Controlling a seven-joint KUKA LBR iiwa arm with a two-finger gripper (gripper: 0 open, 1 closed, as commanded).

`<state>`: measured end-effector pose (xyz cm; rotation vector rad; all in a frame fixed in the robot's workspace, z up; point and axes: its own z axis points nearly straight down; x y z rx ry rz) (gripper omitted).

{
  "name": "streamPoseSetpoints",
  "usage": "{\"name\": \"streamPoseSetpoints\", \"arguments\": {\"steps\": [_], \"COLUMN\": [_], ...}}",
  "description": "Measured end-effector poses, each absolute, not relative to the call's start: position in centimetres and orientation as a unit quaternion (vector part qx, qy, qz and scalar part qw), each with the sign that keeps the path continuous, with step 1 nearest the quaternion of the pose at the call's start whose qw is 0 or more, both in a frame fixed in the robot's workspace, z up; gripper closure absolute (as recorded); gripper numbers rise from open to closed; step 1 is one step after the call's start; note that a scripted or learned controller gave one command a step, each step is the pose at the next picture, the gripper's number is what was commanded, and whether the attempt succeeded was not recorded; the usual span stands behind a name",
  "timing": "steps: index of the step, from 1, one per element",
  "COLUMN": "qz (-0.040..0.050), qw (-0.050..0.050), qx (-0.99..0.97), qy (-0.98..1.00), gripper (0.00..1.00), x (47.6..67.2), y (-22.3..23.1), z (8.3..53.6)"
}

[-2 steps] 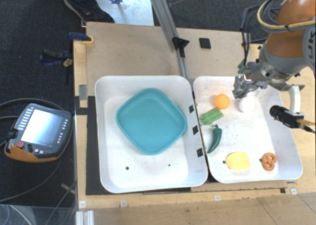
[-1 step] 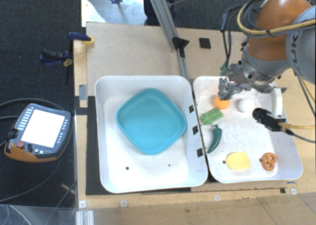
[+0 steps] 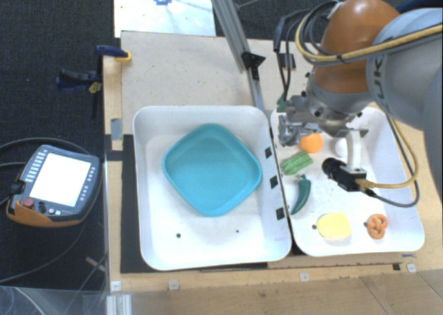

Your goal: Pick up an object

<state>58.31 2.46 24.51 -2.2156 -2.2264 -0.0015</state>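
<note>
In the right bin (image 3: 405,234) my gripper (image 3: 291,132) hangs low at the upper left corner, close to the wall between the bins. An orange ball (image 3: 312,143) lies just to its right, beside the gripper rather than inside it. Below the gripper rests a light green piece (image 3: 297,163), and under that a dark green pepper (image 3: 302,194). A yellow round thing (image 3: 333,226) and a small orange pretzel-shaped thing (image 3: 376,226) lie near the bin's front. The wrist and arm hide the back of this bin.
The left bin (image 3: 156,237) holds a large teal square plate (image 3: 212,168) near its middle. A metal pole (image 3: 232,19) slants over the bench behind the bins. A teach pendant (image 3: 52,185) lies off the bench at the left.
</note>
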Motion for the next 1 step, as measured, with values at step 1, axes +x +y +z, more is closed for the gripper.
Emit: {"name": "streamPoseSetpoints", "arguments": {"steps": [1], "qz": [-0.0002], "qw": [0.0], "qx": [-0.706], "qy": [-0.709], "gripper": [1.0], "x": [59.2], "y": [7.11], "z": [23.16]}}
